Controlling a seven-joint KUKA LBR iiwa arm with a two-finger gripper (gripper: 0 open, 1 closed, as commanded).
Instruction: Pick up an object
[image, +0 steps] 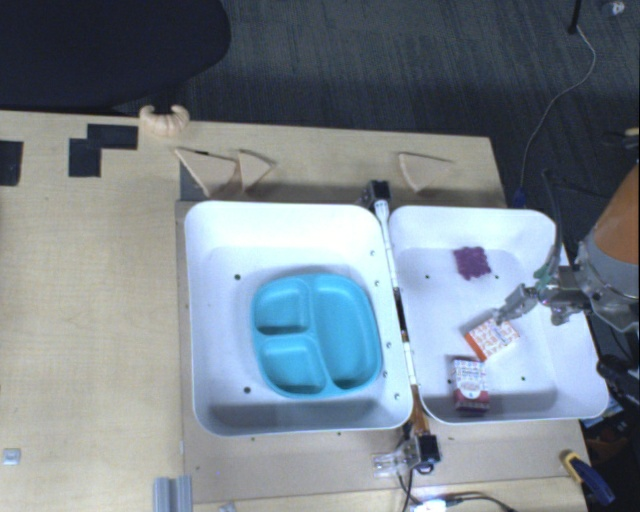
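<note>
End effector (518, 303), finger state unreadable, at orange-and-white packet (493, 338) near centre of right bin (430, 240); centre over packet, descend squarely, avoid purple lump (472, 262) at 12 o'clock.

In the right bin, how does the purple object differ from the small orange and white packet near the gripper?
The purple object is one dark colour with a rough, fuzzy outline; the orange and white packet is flat, rectangular and printed. The purple object lies apart near the bin's far side, while the packet lies tilted mid-bin, right at the gripper. Both rest on the floor of the right bin.
</note>
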